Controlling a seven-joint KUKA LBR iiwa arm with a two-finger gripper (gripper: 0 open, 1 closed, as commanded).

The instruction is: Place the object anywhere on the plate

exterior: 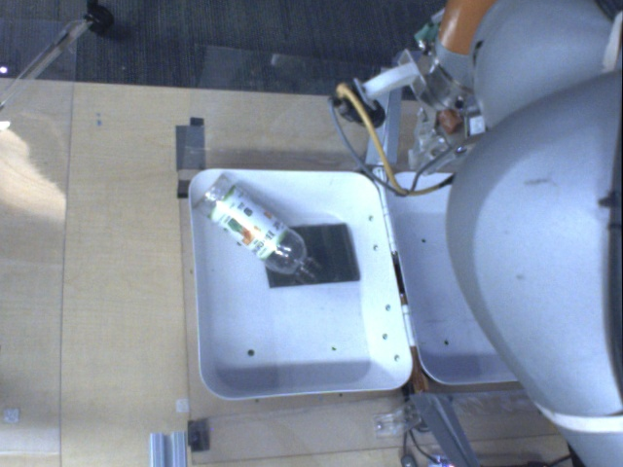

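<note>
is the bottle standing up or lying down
Lying down: the bottle rests on its side in the left bin, its narrow end over the dark plate.

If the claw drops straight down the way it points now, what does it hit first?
The claw would probably meet the right bin floor near its far left corner, not the bottle in the left bin; depth is unclear.

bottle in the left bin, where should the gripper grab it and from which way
Probably the bottle at its labelled mid-body, from straight above, fingers closing across its width. It lies on its side, diagonal in the left bin, cap end toward the far-left corner, clear end resting on the dark plate. The round body could roll.
</note>
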